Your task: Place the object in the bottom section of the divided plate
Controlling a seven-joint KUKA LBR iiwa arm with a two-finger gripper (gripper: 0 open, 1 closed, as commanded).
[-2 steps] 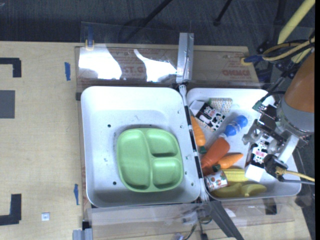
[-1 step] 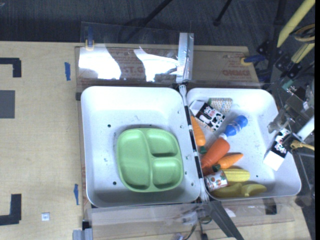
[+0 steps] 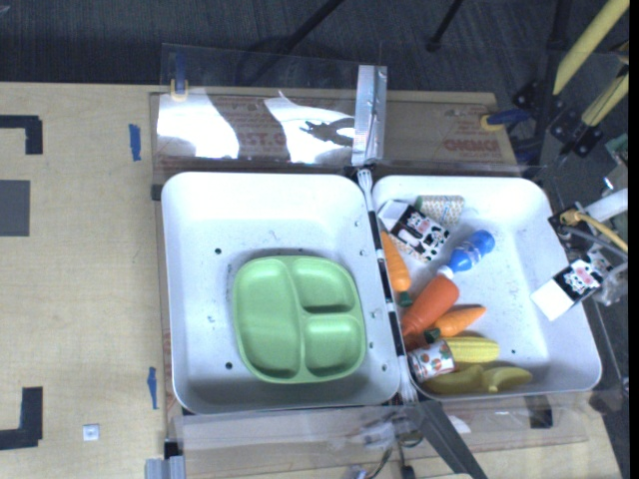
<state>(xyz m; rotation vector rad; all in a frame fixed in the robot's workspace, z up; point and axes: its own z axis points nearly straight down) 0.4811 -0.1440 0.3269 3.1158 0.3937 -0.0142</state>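
- In the camera view, left bin [image 3: 190, 267]: a green divided plate [image 3: 298, 317] lies flat near the middle, with nothing in its three sections, the bottom section [image 3: 334, 345] included.
- Right bin [image 3: 519, 208]: the objects lie heaped against the wall shared with the left bin, well apart from the plate. They are three orange carrots [image 3: 431, 302], a corn cob [image 3: 469, 349], a banana [image 3: 491, 377], a small can [image 3: 431, 363], a blue bottle [image 3: 469, 252] and a black-and-white patterned box [image 3: 419, 233].
- Right edge: the gripper [image 3: 589, 267] sits just outside the right bin's rim, above the bench and touching none of the objects. It is cut off by the frame and tangled with dark parts and a white tag [image 3: 564, 289]. Whether it is spread or closed cannot be told.
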